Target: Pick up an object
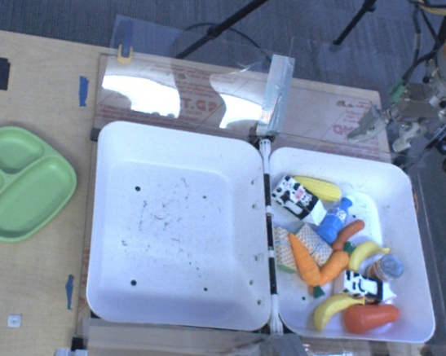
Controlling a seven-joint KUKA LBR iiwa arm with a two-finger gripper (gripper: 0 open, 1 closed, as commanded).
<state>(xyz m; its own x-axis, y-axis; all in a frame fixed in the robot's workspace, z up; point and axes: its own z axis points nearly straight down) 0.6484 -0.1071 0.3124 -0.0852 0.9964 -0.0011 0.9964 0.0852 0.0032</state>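
A red toy tomato (368, 317) and yellow banana (331, 309) lie nearest in the right bin (423, 250), 2 carrots (314, 264) and a blue bottle (333, 222) behind them. Beyond the bin, the claw (395, 127) hovers holding nothing, its opening unclear.

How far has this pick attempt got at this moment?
Nothing looks done yet: the toys, such as the blue bottle, carrots and red tomato, all lie in the right bin. The end effector hangs above the bench beyond that bin's far edge, with nothing visibly in it. Left to do: descend, grasp one item and lift it.
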